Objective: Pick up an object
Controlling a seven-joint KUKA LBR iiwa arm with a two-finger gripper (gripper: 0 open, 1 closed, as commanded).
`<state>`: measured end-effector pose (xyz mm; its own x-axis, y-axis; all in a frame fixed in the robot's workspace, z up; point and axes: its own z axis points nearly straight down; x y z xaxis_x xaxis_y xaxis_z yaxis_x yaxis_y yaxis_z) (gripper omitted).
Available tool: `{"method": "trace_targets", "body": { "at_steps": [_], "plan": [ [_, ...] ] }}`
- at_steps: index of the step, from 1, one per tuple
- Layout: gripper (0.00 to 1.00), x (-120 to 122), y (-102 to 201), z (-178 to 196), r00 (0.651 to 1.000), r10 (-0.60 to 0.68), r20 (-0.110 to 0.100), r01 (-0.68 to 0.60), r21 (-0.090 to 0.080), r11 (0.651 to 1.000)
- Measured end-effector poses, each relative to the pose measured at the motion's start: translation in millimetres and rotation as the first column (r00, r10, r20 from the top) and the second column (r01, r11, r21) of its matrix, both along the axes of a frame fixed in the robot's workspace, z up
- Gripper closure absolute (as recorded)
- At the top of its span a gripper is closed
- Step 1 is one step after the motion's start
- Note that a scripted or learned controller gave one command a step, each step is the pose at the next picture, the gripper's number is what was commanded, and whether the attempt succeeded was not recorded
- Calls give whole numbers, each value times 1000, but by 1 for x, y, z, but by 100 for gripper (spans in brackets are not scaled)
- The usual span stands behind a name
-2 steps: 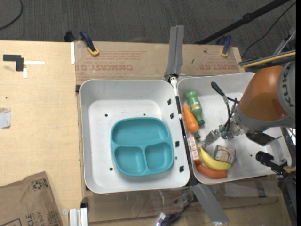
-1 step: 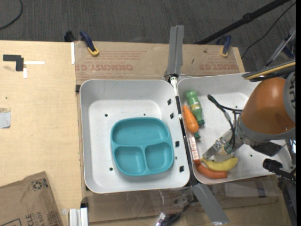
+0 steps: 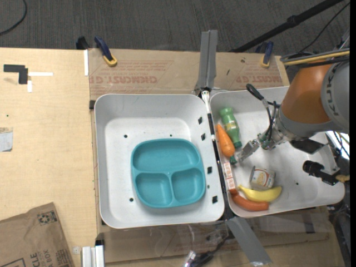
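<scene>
Over the right bin (image 3: 311, 199), the gripper (image 3: 240, 154) reaches down beside the carrot (image 3: 225, 141) and green bottle (image 3: 230, 125), its grasp impossible to judge from above, so no object appears lifted yet and the pick is seemingly still to be made.

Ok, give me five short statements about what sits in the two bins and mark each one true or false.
1. The teal divided plate lies in the left bin. True.
2. The banana lies in the left bin. False: it lies in the right bin, near its front edge.
3. The carrot lies beside the green bottle. True.
4. The plate has two compartments. False: it has three, one long and two smaller.
5. The small can sits just behind the banana. True.
</scene>
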<state>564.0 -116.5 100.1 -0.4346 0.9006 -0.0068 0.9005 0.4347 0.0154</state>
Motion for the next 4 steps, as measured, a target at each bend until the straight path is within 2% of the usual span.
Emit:
{"method": "trace_targets", "body": {
  "at_steps": [1, 2, 3, 4],
  "plan": [
    [0, -50, -30, 3, 946, 325, 9, -325, -13, 946],
    [0, -5, 0, 18, 942, 336, -15, -336, -2, 942],
    [0, -56, -20, 2, 923, 385, 8, -385, -14, 923],
    [0, 11, -42, 35, 937, 349, -15, -350, -3, 937]
  ]
}}
